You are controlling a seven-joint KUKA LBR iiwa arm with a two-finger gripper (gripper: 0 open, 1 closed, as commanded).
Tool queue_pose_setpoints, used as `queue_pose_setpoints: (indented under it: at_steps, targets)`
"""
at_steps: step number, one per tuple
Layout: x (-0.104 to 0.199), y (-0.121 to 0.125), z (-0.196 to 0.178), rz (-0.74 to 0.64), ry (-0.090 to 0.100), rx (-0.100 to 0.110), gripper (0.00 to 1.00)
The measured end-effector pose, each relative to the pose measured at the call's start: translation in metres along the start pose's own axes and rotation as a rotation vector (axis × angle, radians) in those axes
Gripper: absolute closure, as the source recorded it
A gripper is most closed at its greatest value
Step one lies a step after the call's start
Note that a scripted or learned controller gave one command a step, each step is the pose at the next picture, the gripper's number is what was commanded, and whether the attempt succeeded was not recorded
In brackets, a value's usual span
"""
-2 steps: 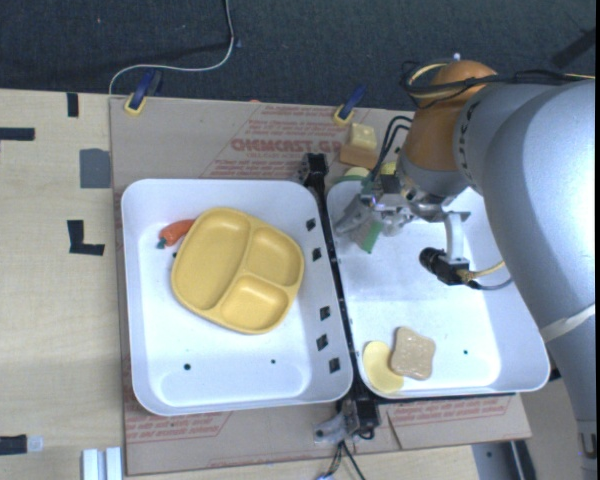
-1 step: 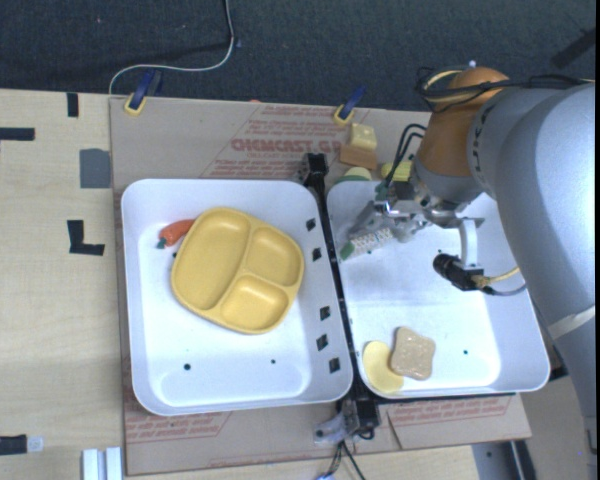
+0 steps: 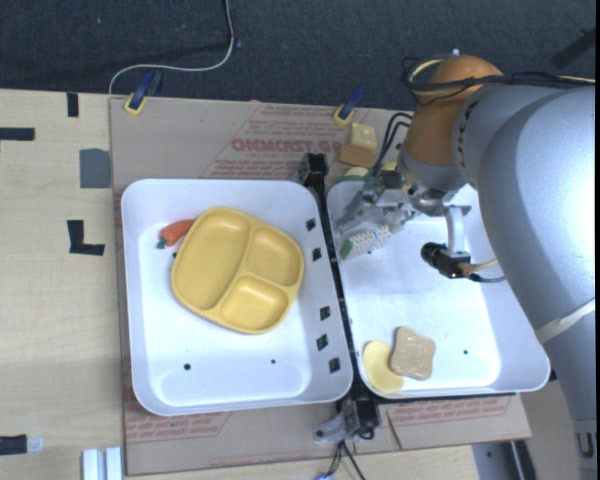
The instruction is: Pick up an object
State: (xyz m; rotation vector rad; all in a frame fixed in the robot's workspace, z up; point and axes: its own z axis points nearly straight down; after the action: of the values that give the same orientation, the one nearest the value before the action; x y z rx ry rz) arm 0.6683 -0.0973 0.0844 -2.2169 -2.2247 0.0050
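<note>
Camera view: gripper [image 3: 372, 218] low at the far left of the right bin [image 3: 480, 318], over a pale speckled object [image 3: 364, 238]; finger state impossible to tell. Tan slice [image 3: 413, 353] on a yellow disc [image 3: 381, 368] near; yellow tray [image 3: 238, 269] and orange piece [image 3: 175, 232] in the left bin [image 3: 150, 368].

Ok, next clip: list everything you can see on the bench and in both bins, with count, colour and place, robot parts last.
bins: 2, white, side by side on the bench, left bin, right bin
divided plate: 1, yellow, middle of left bin
carrot-like item: 1, orange, left bin, partly under the plate's upper left edge
toast-like piece: 1, tan, near edge of right bin
flat disc: 1, pale yellow, partly under the toast-like piece
block: 1, tan and yellow, at right bin's far edge
clamps: 2, blue and yellow, far board edge, and
arm: 1, grey with orange band, over right bin
gripper: 1, far left part of right bin
</note>
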Motion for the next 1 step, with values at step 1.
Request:
queue_pose_setpoints:
  at_steps: [1]
  targets:
    - [-0.0034,-0.0163,0.0,0.003,0.0,-0.001,0.0]
